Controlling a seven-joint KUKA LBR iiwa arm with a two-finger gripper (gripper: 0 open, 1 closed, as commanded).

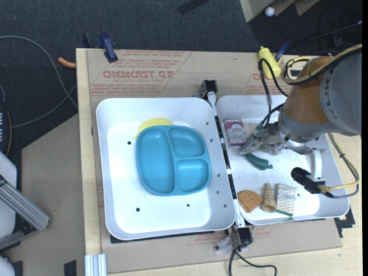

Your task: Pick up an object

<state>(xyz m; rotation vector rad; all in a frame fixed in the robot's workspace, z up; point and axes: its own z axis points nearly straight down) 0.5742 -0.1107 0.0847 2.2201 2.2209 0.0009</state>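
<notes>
camera view, looking down at a slant: the gripper (257,144) is lowered into the right bin (339,209), at the centre-right of the frame, with the grey arm and its orange band entering from the right edge. whether the jaws are apart or closed cannot be told — the wrist body covers them, and nothing is visibly held. candidate objects lie close by: a teal piece (260,161) just below the gripper, a pink-and-white packet (234,132) just to its left against the bin's wall, and, toward the lower part of the bin, a waffle-like piece (250,199), a small tan piece (268,196) and a patterned packet (286,197) grouped together. the left bin (115,211) holds a blue divided tray (171,158) with a yellow object (155,122) half hidden at its upper edge. likely risks: the teal piece is thin and lies flat, so a closing grasp may slide over it; the nearby packet could be nudged or caught instead; the wall between the bins may obstruct the descent.
</notes>
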